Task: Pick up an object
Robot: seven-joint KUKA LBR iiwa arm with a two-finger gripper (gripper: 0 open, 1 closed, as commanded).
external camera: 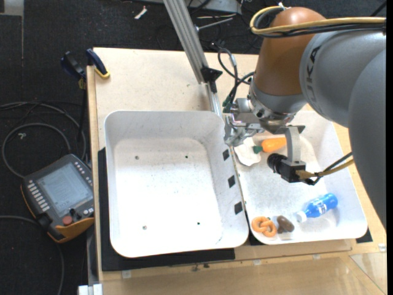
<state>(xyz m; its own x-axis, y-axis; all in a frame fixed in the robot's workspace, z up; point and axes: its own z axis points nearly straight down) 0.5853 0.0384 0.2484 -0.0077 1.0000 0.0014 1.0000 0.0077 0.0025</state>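
Seemingly low in the right bin (344, 226), the jaws (261, 141) sit over an orange carrot-like piece (273, 144) lying crosswise beside a white object (247, 155); their spread cannot be told.

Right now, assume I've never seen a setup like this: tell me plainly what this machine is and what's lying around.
The camera looks down at a slant on a bench. The big grey and orange shape reaching in from the right is a robot arm. Its gripper hangs over the right bin; whether it holds anything is hidden. That bin contains an orange carrot-like piece, a small blue bottle, an orange pretzel shape and a brown lump. Beside it sits the left bin. On the floor lies a handheld control pad.
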